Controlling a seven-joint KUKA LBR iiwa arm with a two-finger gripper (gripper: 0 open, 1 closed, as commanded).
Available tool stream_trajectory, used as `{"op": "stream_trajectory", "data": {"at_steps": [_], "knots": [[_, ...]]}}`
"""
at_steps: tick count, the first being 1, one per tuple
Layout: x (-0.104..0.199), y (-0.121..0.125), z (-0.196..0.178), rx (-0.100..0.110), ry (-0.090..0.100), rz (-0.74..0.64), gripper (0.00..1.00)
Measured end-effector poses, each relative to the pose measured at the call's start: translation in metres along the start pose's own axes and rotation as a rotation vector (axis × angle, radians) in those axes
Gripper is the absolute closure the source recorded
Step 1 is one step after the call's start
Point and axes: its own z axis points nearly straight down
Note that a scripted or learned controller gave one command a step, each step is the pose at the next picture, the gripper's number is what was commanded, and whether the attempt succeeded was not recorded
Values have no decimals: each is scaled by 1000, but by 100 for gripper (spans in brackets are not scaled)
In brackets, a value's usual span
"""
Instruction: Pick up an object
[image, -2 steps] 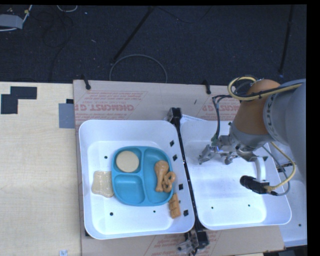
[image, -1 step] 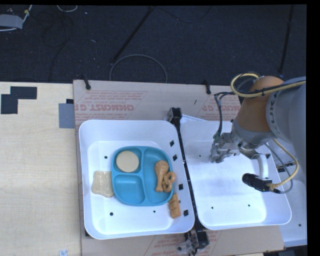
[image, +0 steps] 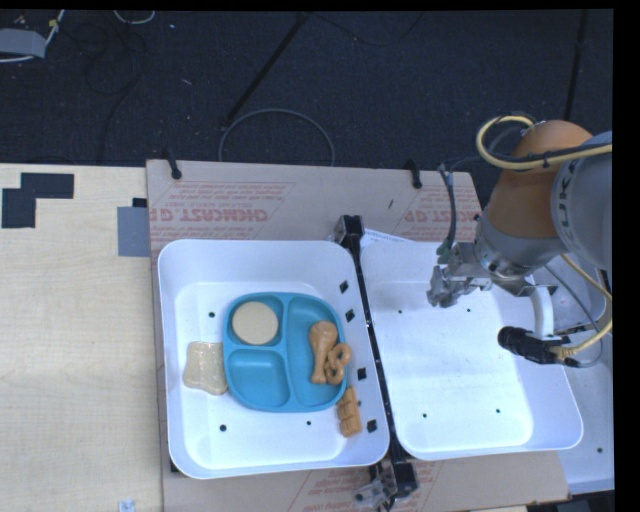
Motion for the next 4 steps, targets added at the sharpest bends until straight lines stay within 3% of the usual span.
{"op": "stream_trajectory", "data": {"at_steps": [2,4], "knots": [[7,4,-96,0,0,1,100],[112,21,-97,4,1,-2,100]]}}
